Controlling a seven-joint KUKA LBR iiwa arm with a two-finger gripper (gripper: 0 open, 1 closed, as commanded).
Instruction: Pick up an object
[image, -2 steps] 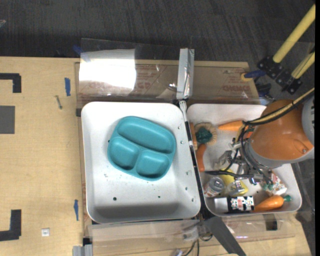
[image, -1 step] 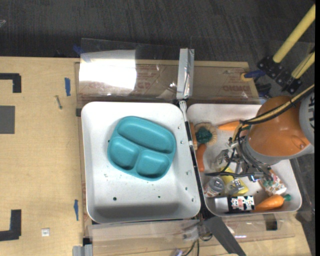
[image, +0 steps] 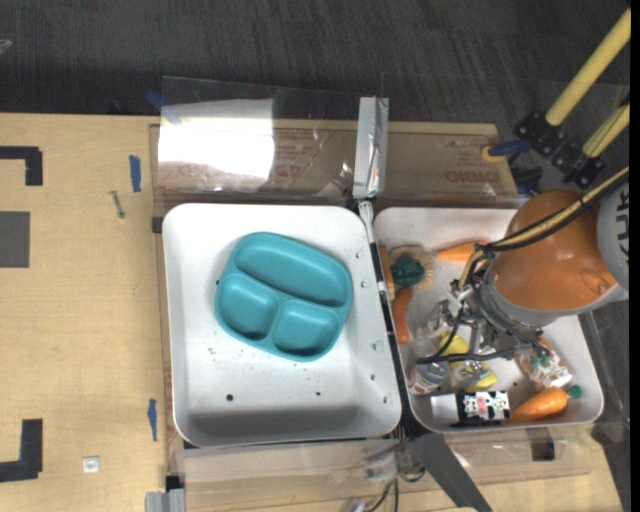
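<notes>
the grey arm with its broad orange band reaches in from the right and hangs over the right-hand shallow white bin, its wrist and cabling covering the middle of that bin. the two-finger gripper points down into the clutter there, among dark cables and metal parts; whether the claw is released or clenched cannot be made out, and nothing can be seen between its tips.

the things to pick lie in that right bin, packed close together. a long orange carrot-shaped toy lies along the bin's left wall, with a small teal spiky toy just beside its upper end. another orange piece sits near the far wall. a yellow toy lies under the gripper, and at the near edge sits a small black and white block just beside a second orange carrot-shaped toy.

the left-hand shallow white bin holds a teal plastic tray with three compartments, lying tilted near its middle, well apart from the gripper. both bins rest on a pale wooden bench
</notes>
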